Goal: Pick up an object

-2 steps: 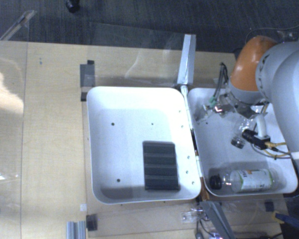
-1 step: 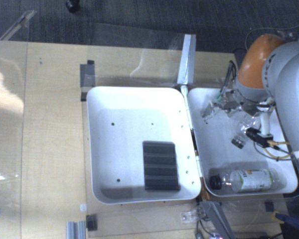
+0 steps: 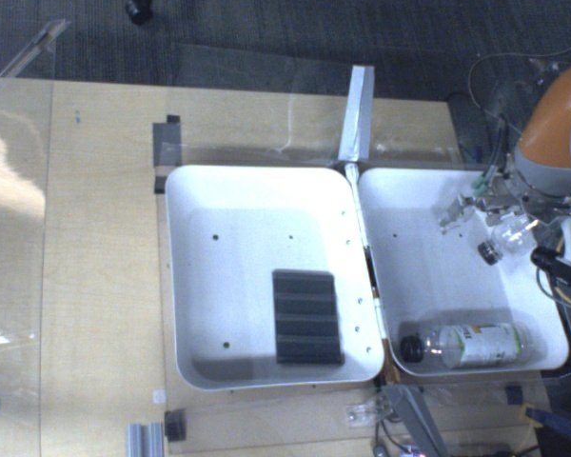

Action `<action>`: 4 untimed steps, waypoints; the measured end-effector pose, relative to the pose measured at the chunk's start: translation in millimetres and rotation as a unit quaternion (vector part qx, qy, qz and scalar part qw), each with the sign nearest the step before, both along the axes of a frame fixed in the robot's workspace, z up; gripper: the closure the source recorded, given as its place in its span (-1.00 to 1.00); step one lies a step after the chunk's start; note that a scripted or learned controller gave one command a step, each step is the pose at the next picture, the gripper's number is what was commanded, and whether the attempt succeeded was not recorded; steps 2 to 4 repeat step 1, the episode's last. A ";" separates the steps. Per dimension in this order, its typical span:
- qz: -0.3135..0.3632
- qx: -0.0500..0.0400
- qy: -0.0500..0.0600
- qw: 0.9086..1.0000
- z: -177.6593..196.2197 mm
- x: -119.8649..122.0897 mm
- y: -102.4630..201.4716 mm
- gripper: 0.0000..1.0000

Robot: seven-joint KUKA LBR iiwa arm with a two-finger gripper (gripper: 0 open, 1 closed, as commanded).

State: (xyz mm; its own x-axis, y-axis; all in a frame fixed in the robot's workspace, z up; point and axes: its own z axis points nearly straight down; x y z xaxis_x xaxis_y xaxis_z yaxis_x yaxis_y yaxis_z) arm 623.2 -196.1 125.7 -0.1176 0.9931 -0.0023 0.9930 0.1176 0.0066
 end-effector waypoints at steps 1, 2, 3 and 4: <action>0.000 0.000 0.000 1.000 0.0 0.1 0.3 -1.00; 0.000 0.000 0.000 1.000 0.0 0.1 0.3 -1.00; 0.000 0.000 0.000 1.000 0.0 0.1 0.3 -1.00; 0.000 0.000 0.000 1.000 0.0 0.1 0.3 -1.00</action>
